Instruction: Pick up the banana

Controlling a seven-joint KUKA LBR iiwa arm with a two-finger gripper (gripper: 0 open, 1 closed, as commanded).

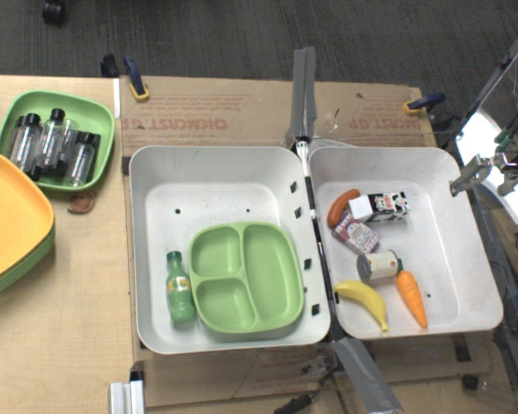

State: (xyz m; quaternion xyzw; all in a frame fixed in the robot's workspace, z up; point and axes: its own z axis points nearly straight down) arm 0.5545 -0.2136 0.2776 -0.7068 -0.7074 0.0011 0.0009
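Note:
The yellow banana (365, 299) lies in the right bin (466, 231), close to its front left corner, curving from the left wall toward the front. An orange carrot (412, 298) lies just to its right, and a small tipped can (379, 266) rests right behind it.
Behind these in the right bin are a pink packet (356, 235), a red sausage (340, 207), a white block (359, 207) and a small carton (387, 206). The left bin (155, 188) holds a green divided plate (244, 276) and a green bottle (180, 286). Orange plates (13, 222) and a green tray of bottles (56, 141) sit far left.

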